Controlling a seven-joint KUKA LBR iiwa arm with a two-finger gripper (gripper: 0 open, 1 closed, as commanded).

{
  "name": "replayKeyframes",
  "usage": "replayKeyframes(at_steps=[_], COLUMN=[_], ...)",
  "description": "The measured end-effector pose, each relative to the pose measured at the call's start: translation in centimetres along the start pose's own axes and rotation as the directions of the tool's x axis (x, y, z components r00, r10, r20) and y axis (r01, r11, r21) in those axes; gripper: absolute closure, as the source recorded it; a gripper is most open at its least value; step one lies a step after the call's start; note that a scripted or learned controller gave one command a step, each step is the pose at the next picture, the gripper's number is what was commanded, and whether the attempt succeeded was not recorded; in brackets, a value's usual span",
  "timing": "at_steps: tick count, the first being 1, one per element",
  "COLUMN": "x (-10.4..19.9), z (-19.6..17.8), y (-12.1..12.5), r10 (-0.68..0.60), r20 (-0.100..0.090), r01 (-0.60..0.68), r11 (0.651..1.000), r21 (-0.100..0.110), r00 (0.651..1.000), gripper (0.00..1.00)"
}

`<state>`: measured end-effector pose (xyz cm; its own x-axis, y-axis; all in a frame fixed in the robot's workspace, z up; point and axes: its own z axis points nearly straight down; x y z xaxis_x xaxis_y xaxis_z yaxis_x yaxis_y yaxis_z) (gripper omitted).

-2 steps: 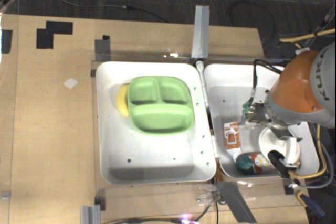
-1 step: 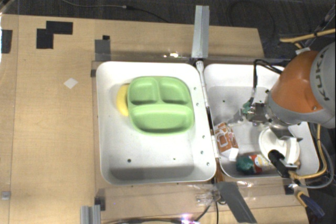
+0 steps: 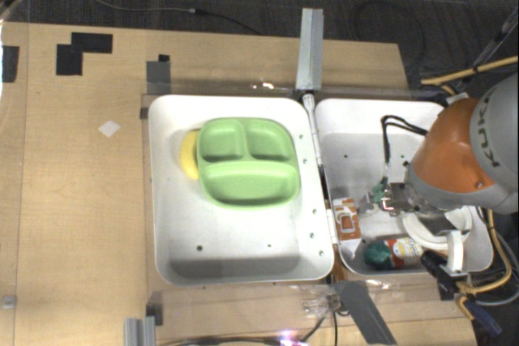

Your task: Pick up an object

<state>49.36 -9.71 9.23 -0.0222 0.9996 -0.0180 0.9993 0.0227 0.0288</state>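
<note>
How wide the jaws stand cannot be told from this view: the gripper (image 3: 389, 201) hangs low over the near half of the right bin (image 3: 357, 134), and the wrist above it hides its tips. Nothing can be seen held in it.

Nearest to the gripper, just to its left, a small orange-and-white carton (image 3: 347, 219) lies against the bin wall on that side. Below the gripper, toward the bin's front edge, sits a dark green round object (image 3: 376, 255), and a red-and-white object (image 3: 403, 249) lies touching that one's right side. Whether the gripper touches any of the three cannot be made out. These are the things closest to hand for picking.

Above and to the right of the gripper rises the arm (image 3: 495, 126), grey, with its orange band (image 3: 446, 154) swelling over the right part of the bin.

Well to the left of the gripper, past the wall that the two bins share, the left bin (image 3: 235, 251) holds a green divided plate (image 3: 247, 162) in its far half, lying flat with three compartments facing up. A yellow object (image 3: 188, 155) peeps out from under the plate's edge on the side away from the gripper.

Farther out still, the wooden bench (image 3: 73, 215) carries black tape marks (image 3: 81, 51) near its far left corner, and a grey metal bar (image 3: 309, 49) stands up and to the left of the gripper, over the seam between the bins.
</note>
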Motion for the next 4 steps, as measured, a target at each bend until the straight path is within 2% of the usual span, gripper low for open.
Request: replayKeyframes(at_steps=[1,2,3,4], x=[-0.1,0.4,2.4,2.4], z=[0.0,-0.8,-9.2,-9.2], y=[1.0,1.0,-0.3,-0.3], r10=[-0.167,-0.172,0.075,0.075], r20=[0.002,-0.010,-0.016,-0.016], r01=[0.167,0.172,-0.074,-0.074], r11=[0.986,0.985,0.997,0.997], r21=[0.003,0.009,0.030,0.030], r00=[0.986,0.985,0.997,0.997], gripper=[0.00,1.00,1.00,0.00])
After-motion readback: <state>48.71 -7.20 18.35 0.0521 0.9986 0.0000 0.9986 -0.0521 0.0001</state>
